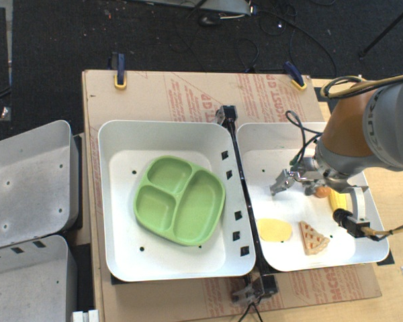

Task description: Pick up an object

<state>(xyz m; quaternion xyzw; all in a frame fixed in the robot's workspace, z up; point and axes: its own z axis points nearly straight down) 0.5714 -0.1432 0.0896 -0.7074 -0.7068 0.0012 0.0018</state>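
My gripper [283, 183] hangs low over the middle of the right bin [269, 139], pointing toward the divider between the bins. A flat yellow disc [275, 230] lies in front of it near the bin's front edge, apart from the gripper. To the disc's right sits a tan wedge with a red edge [314, 238]. A small orange thing [319, 191] peeks out just behind the wrist, partly hidden by it. A green divided plate [180, 199] lies in the left bin [117, 180].
The grey arm with its orange band [352, 129] covers the right bin's far right side. Two white panels [27, 180] lie to the left of the bench. Clamps [120, 79] hold the board's back edge.
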